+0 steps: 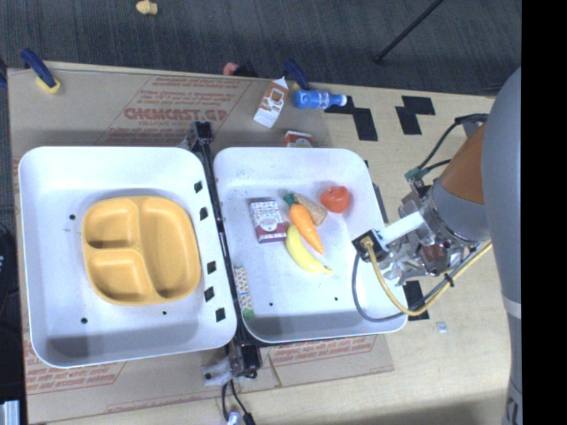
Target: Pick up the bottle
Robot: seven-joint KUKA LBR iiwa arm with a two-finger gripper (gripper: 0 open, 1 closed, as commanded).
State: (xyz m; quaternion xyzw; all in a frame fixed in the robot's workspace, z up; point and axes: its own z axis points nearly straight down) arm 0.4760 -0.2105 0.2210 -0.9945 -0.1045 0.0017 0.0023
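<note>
Your arm (505, 149): smooth grey casing with an orange band (465, 171) above the wrist. At the wrist you see bare metal fittings, a white bar, a looping yellow cable (376, 292), and thin green and black leads.

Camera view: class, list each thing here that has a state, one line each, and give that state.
Blue bottle: lying on its side on the bench, beyond the bins.
Small carton: tipped over beside the bottle.
Yellow divided plate: right way up in the left bin.
Carrot: lying across the banana in the right bin.
Tomato: resting near the right bin's far corner.
Red packet: lying flat.
Hand: at the right bin's right rim.
</note>
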